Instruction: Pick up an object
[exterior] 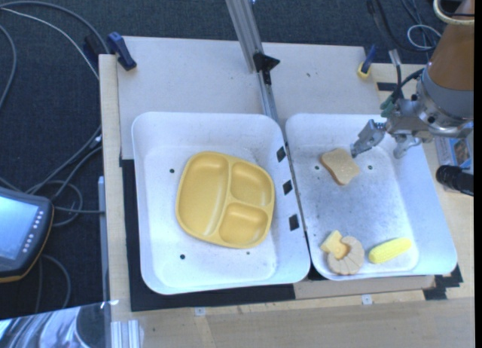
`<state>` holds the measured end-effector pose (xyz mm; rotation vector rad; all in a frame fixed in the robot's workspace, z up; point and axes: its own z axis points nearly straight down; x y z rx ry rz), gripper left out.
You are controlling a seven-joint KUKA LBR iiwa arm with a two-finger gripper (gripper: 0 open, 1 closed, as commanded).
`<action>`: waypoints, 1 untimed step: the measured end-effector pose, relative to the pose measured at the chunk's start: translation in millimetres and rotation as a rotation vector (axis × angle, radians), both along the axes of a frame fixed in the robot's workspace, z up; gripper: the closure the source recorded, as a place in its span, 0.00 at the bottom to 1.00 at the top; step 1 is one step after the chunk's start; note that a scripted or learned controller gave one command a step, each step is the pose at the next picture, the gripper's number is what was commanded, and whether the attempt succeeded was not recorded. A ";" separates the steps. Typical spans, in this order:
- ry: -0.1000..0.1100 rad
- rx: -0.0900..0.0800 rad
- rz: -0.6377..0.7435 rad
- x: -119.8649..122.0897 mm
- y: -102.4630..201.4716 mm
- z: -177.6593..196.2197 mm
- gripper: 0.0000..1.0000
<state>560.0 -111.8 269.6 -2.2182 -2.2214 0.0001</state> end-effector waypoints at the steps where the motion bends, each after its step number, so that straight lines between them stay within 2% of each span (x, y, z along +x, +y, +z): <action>1: -0.001 0.000 -0.001 0.1 -0.1 0.1 0.00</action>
